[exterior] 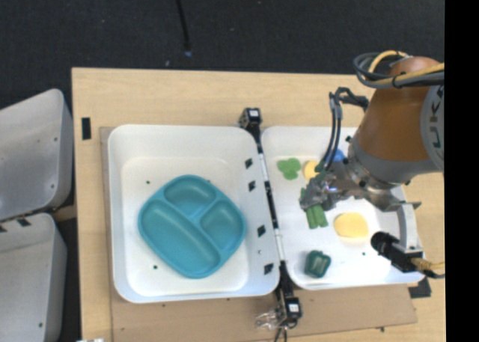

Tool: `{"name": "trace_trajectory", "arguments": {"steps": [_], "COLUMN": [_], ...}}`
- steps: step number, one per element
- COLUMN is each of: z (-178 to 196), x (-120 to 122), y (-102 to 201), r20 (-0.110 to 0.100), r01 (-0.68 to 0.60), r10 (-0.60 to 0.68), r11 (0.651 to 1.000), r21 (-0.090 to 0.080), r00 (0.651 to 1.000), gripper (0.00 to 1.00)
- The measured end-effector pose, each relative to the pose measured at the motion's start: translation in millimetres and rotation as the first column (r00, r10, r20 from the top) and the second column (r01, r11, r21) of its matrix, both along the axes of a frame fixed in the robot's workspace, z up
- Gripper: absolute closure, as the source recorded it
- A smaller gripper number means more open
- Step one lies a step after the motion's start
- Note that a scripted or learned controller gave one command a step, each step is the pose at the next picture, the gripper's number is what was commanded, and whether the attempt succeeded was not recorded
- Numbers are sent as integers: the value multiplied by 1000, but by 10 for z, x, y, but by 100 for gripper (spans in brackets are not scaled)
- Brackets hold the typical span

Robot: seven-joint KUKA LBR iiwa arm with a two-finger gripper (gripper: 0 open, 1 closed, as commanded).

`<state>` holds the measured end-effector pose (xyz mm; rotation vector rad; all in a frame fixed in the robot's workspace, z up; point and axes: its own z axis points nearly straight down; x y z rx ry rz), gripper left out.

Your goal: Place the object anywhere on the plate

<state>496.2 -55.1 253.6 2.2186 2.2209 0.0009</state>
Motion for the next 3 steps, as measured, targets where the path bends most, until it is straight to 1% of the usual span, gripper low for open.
{"name": "trace_trajectory", "arguments": {"steps": [1, 2, 3], "z": [-133, -203, -80], "x": [69, 134, 183], "y": [496, 928, 1390], "r20": [-2, 0, -3], "r01": [-2, -2, -1], "r10": [2, 2, 1], "r11": [1000, 1000, 1000], "r21": [1, 0, 1], "r00": [1000, 1000, 1000], "gripper": [100, 100, 100]}}
